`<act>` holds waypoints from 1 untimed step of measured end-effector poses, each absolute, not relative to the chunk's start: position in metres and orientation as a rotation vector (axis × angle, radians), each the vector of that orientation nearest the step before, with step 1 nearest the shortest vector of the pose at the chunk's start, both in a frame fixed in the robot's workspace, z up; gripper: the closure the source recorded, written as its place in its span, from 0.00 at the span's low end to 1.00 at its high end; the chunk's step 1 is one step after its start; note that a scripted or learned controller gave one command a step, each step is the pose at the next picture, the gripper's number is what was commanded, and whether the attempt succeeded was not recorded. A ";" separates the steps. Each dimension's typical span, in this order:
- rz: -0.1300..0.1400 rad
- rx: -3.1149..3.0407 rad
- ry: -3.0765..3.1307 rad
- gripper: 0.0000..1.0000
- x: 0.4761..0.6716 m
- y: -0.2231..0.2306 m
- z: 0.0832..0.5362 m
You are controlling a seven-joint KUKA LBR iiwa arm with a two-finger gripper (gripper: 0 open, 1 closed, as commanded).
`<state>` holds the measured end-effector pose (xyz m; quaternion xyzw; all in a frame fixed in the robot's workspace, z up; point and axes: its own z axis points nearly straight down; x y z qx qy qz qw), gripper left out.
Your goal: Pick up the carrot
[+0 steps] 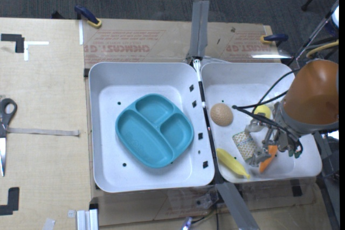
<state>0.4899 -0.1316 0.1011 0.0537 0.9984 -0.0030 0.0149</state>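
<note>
I was at the reaching-in step, low over the right bin (308,169), my pincer (268,154) hanging among the clutter near the bin's front wall. The carrot (266,161) lay right there, a small orange piece under my wrist, touching or very nearly touching the pincer's tip; whether my jaws were spread or closed, and whether anything sat between them, I could not tell, since the wrist and cables covered them. So I judged the grasp not yet proven. Next I needed to settle squarely over the carrot, close firmly, and lift straight up. Room was tight: a patterned packet (244,144) lay just beside the carrot on one side, a banana (232,163) lay along the front wall beyond it, and the wall itself was near. Behind me a yellow lemon-like fruit (262,112) and a tan round one (221,114) sat further back, apart from the work. The left bin (102,132) held a blue divided plate (154,131), well away. Upward was the only free way out.
</note>
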 end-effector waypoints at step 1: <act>-0.012 0.161 3.096 1.00 0.494 -0.131 0.113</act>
